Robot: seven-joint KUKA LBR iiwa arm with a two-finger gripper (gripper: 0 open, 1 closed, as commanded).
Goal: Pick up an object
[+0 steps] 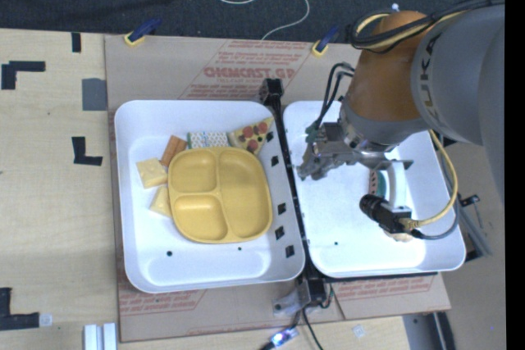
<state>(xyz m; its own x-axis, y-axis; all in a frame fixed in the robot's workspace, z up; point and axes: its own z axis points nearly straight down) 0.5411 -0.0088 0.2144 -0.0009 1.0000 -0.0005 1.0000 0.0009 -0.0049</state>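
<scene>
The likeliest candidates for picking lie in the left bin (135,250): a yellow divided plate (220,194) sits flat near its middle, with a handful of small flat pieces crowded along its upper and left edges, among them a pale square piece (151,173), an orange-brown strip (173,149) and a patterned piece (253,135) by the bin's dividing wall. The plate looks like rigid moulded plastic, light but broad and smooth, so a two-finger pinch would most plausibly have to take it by the raised rim or one of the inner ridges; its glossy surface may slip. The small pieces appear thin and light, lying flat, which would make them hard to get under. The gripper (316,164) hangs over the right bin (435,258), close to the wall shared with the left bin, with the arm's bulk above it. Whether the jaws are spread or pressed together I cannot tell from this angle. The plate lies well to the jaws' left, across the dividing wall.
</scene>
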